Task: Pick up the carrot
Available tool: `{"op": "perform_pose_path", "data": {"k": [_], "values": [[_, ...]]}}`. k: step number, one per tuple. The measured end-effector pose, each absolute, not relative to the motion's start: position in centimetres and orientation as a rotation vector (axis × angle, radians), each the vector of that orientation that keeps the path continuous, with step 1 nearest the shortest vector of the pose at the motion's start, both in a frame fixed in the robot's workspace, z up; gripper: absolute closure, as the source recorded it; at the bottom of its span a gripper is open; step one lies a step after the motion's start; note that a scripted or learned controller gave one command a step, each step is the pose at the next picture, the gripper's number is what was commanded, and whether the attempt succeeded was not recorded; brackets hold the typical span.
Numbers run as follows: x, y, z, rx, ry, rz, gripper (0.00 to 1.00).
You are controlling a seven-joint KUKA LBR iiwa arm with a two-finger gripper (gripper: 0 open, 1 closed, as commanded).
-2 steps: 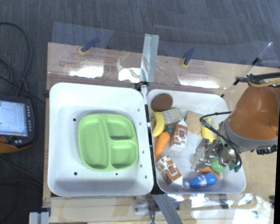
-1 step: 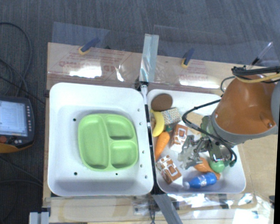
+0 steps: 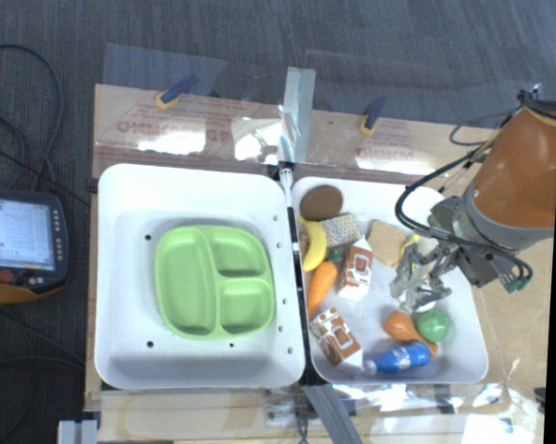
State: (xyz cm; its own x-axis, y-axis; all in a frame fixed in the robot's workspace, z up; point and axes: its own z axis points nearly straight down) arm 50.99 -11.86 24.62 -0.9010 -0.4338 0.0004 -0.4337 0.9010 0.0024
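The carrot [image 3: 320,284] is a small orange toy lying in the right bin [image 3: 467,364], near its left wall, just below a yellow banana [image 3: 313,245]. My gripper [image 3: 419,289] hangs over the right half of that bin, well to the right of the carrot and apart from it. It points down at a spot above an orange fruit [image 3: 400,325] and a green ball [image 3: 432,324]. Nothing shows between its fingers.
The left bin [image 3: 120,347] holds a green divided plate [image 3: 214,280]. Around the carrot lie a brown round item [image 3: 322,201], snack packets [image 3: 355,268], a small carton [image 3: 334,335], a tan slice [image 3: 386,240] and a blue bottle [image 3: 402,357]. A teach pendant [image 3: 18,244] lies left of the bench.
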Motion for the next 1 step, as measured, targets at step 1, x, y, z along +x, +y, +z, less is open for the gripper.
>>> {"op": "perform_pose_path", "data": {"k": [1], "values": [[54.44, -14.13, 41.46, 0.664, -3.076, 0.002, 1.00]]}}
